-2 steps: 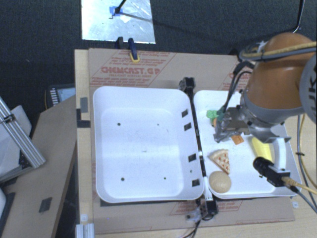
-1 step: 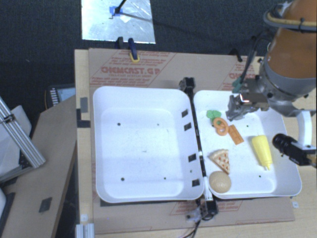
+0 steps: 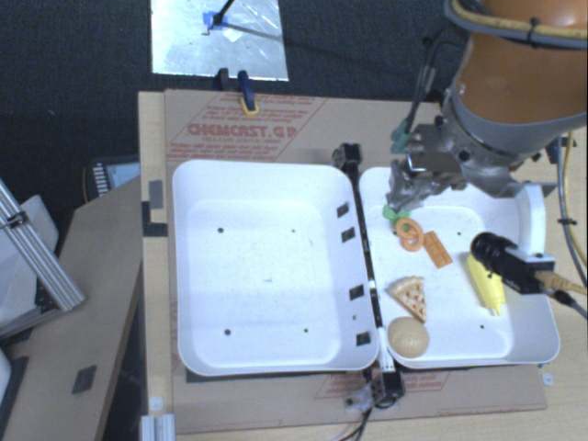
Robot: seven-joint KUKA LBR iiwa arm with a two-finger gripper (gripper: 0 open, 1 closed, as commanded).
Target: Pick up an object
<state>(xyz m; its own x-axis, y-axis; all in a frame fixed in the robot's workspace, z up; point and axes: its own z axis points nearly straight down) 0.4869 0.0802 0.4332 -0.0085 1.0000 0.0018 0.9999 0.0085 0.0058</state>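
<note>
2 bins (image 3: 262, 177), 6 small toys (image 3: 409, 297)

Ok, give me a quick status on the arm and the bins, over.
Gripper low over right bin, far-left corner. Green piece just beneath, orange ring beside. Pizza slice, round bun, yellow bottle lie apart.

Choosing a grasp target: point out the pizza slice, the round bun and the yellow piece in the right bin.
pizza slice (image 3: 410, 297): camera view, middle of the wedge.
round bun (image 3: 408, 336): camera view, top of the dome.
yellow piece (image 3: 484, 281): camera view, mid-body, left of the black part.
</note>
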